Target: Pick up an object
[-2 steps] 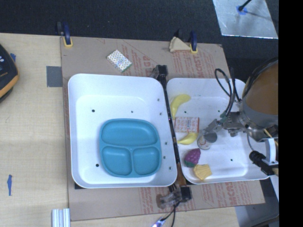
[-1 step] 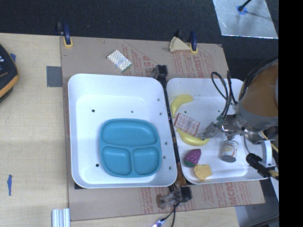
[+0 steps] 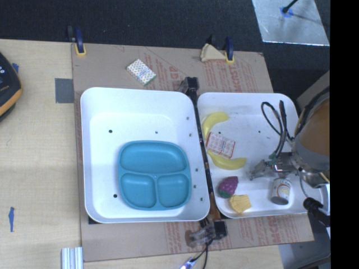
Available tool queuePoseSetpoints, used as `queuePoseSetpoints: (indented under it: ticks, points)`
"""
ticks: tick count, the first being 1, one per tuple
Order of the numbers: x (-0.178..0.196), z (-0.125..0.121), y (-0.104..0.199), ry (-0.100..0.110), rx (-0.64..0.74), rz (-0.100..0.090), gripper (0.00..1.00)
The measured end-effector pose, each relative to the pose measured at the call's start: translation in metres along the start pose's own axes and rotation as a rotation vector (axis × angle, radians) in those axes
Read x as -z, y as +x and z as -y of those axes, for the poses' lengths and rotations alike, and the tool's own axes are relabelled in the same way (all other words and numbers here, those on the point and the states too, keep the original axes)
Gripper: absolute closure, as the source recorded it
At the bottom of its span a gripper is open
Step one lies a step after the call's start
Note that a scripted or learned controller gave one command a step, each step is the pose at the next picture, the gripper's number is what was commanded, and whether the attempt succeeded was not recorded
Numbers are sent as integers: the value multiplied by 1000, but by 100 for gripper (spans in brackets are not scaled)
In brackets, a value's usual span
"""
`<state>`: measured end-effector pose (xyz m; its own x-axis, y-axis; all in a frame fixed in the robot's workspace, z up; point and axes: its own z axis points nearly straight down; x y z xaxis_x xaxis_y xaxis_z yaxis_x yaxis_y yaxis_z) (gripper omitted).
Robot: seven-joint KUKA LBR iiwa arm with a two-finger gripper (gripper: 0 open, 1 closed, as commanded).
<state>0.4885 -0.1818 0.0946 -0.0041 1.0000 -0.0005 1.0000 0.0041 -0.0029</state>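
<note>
From my remote station, the claw (image 3: pixel 259 170) hangs low in the right bin (image 3: pixel 247 102), fingers slightly apart and closed on nothing. I judge a miss the main risk: the small jar (image 3: pixel 280 190) lies just behind the claw, the banana (image 3: pixel 216 125) with a red-and-white packet (image 3: pixel 221 145) ahead of it, so a closing stroke may pinch air or knock the jar over. Count: two bins, one banana, one packet, one purple item (image 3: pixel 228 185), one yellow piece (image 3: pixel 240 203), one jar; one blue divided tray (image 3: pixel 153 174) in the left bin (image 3: pixel 95 108).
</note>
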Motion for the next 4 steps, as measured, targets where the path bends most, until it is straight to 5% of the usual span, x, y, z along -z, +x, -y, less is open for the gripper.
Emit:
queuePoseSetpoints:
  ticks: [1,2,3,4]
  points:
    - [-3,-48,71,0,3,0,0]
    - [-2,-113,44,-1,1,-1,0]
    - [-2,-160,69,21,-6,-2,0]
    - [-2,-168,80,2,0,-1,0]
